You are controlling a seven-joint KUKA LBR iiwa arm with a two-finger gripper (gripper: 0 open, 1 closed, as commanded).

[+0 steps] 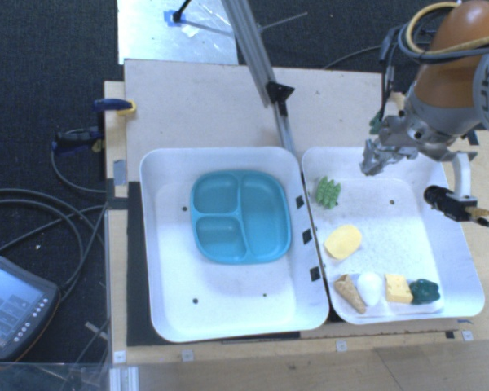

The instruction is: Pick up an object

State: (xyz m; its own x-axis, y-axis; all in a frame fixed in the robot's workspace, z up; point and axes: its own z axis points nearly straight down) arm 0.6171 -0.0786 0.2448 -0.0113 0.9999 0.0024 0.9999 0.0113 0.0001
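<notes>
The claw (377,160) hangs over the right bin's (464,255) far edge; whether it is wide or narrow, I cannot tell. Judged an approach step: next, descend onto the nearby green toy (328,192).

— What does the bench (204,108) stand on?

— A dark, speckled carpet floor (41,47). The bench top is pale tan board, and beyond its far edge lies a shiny metal sheet (159,19) with a bit of blue tape (172,16).

— Anything crossing it?

— A grey metal pole (248,35) slants from the top down toward the middle of the bench, with a black fitting (278,93) low on it.

— And the left side?

— A blue and yellow clamp (114,105) grips the bench's far left corner. Black cables (33,210) loop over the floor there, and a grey handheld pendant (12,304) with a screen rests near the front left corner.

— The light?

— Even and bright, soft shadows.
</notes>
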